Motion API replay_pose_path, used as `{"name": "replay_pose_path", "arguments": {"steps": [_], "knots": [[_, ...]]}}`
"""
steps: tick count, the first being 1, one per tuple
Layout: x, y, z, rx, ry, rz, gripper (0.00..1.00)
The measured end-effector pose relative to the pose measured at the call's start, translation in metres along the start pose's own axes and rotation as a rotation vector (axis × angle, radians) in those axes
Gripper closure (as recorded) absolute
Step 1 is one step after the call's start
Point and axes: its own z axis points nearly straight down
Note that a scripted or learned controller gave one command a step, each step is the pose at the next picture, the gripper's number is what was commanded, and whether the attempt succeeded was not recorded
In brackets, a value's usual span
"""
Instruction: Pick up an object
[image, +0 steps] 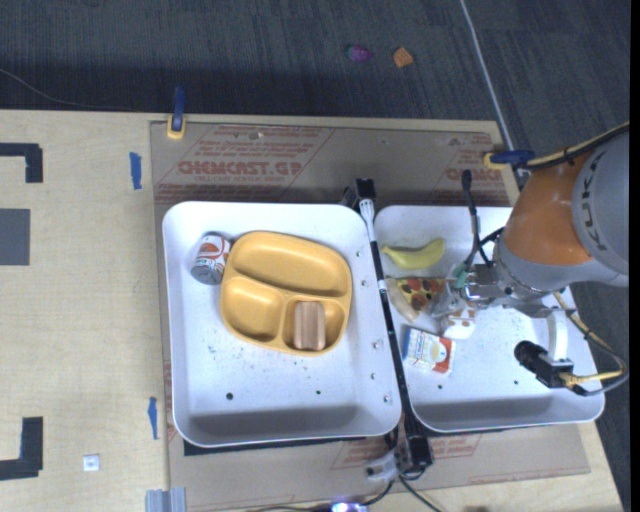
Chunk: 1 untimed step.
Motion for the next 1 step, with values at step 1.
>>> {"name": "replay_pose_path", "arguments": {"steps": [1], "knots": [[0.068, -0.0343, -0.0829, 0.007, 0.004, -0.003, 1.0]]}}
